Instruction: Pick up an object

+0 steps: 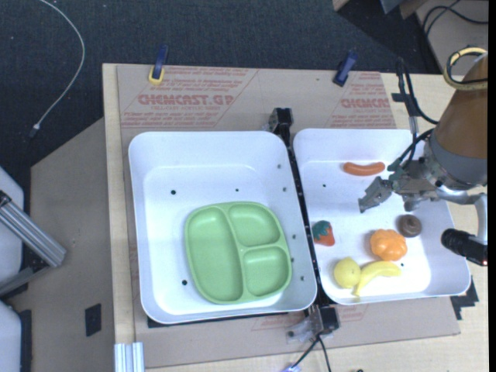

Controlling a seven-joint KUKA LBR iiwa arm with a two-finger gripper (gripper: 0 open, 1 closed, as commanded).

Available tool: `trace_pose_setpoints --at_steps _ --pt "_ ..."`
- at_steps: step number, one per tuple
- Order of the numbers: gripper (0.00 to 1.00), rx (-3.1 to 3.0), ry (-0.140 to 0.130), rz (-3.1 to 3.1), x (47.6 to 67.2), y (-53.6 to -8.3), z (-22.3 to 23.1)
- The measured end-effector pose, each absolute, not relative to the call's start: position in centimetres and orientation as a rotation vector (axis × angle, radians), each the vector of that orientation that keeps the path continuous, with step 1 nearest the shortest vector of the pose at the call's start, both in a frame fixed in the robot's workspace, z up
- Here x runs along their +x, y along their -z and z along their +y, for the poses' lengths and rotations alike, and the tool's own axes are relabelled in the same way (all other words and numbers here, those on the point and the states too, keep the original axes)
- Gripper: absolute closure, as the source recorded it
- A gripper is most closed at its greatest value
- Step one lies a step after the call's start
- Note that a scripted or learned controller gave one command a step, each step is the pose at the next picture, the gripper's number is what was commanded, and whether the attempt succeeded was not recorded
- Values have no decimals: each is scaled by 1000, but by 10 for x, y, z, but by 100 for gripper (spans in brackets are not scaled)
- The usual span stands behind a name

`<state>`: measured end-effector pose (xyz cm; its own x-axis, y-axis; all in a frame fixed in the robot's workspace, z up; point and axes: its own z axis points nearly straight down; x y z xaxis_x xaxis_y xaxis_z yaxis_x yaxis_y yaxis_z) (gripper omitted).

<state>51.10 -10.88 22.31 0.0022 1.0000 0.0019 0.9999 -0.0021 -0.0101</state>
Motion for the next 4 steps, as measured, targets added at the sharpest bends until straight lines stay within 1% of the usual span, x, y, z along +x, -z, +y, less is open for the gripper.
trace_pose_setpoints --at_steps 1,2,3,4 --pt "0 -2221 0 -2221 513 -228 -109" --pt "0 -2218 -5 -2217 518 -183 -107" --pt "0 -2215 -6 -2216 515 -126 -97" --pt "0 -2244 -3 -2224 517 -87 -105"
